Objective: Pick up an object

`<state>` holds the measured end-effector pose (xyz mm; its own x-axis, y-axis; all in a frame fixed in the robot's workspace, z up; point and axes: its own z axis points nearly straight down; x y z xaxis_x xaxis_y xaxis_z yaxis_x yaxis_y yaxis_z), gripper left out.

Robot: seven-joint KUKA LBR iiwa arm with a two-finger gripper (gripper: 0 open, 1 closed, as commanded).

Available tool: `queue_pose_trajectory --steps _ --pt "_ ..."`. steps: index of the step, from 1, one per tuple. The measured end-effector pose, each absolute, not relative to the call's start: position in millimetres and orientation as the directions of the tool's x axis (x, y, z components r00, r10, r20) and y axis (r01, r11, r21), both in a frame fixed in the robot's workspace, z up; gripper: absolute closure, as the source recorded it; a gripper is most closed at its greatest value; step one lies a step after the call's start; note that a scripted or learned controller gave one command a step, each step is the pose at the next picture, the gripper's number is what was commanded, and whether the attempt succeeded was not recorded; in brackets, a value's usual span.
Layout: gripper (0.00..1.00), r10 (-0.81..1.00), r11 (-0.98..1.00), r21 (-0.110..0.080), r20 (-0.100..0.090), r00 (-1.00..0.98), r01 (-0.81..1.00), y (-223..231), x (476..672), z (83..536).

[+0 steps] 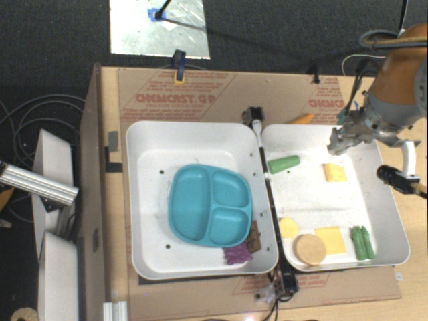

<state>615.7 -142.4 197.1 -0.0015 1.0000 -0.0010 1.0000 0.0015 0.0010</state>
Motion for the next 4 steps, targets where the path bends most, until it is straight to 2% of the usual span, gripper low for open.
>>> queue_pose_trajectory --steps 1,2,3,4 --pt "1.0 1.0 -0.002 0.001 -0.002 0.002 1.0 -182 595.5 183" --pt "1.0 1.0 0.013 0.005 0.002 -0.013 1.0 -81 624.2 201" --pt "0.0 1.0 0.003 0.003 0.0 -0.003 1.0 -88 622.4 200" --pt "0.0 1.0 -0.007 0.008 -0.01 0.007 1.0 -160 587.3 83"
